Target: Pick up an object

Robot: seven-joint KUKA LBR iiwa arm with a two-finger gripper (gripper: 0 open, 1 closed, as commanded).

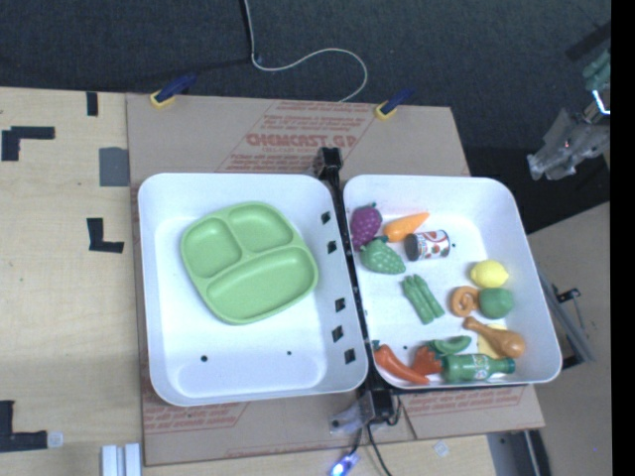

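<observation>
The right bin holds several toy foods. Purple grapes, an orange carrot and a small can lie near its back left. A green leafy piece and green beans sit in the middle. A lemon, a green ball, an orange ring and a drumstick are on the right side. A green bottle and a red pepper rest along the front wall. My gripper hangs high at the upper right, outside the bin and away from every object.
The left bin carries a green divided plate. Both bins rest on a cardboard sheet with yellow and blue clamps at its back edge. A white cable loops over the dark floor behind.
</observation>
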